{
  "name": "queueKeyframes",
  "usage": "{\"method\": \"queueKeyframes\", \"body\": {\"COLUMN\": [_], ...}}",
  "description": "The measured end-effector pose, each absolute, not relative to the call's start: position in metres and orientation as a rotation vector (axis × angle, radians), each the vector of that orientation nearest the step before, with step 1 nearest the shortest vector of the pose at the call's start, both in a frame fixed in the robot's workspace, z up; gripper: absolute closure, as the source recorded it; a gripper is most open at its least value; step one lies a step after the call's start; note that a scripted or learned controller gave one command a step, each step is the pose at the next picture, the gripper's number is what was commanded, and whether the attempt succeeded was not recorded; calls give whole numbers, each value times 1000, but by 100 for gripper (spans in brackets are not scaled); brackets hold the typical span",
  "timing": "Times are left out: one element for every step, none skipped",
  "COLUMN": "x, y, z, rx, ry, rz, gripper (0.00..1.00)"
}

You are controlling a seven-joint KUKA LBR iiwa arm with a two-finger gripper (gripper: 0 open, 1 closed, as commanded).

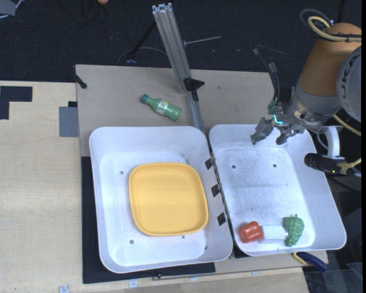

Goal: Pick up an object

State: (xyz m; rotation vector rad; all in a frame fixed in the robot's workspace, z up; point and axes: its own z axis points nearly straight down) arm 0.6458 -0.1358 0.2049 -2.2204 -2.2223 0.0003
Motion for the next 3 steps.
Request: {"method": "queueKeyframes", "body": {"x": [646,652,651], "y": [-136,-141,-140], "z": [205,151,98], "rx": [-2220,-2218,-2217], "ry": [-2222,-2220,-2221], "rz": [0,5,4], "gripper": [0,0,0]}}
